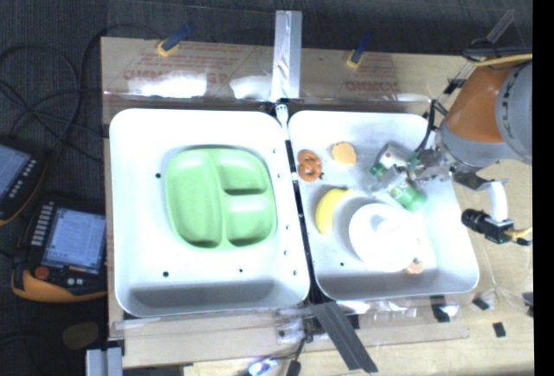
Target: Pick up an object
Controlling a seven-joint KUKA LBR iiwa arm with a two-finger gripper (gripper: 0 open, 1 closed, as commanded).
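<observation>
Over the right bin [450, 275], the arm's gripper [400, 175] hangs low, seemingly clamped on a green object [409, 196].

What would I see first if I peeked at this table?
Probably the big bright green divided tray lying in the left bin. Next, the right bin, where a white plate sits beside a yellow banana and a pretzel, with the robot's gripper reaching in from the right.

Bright, even overhead light; white bins [208, 127] glare, details perhaps slightly soft.
</observation>
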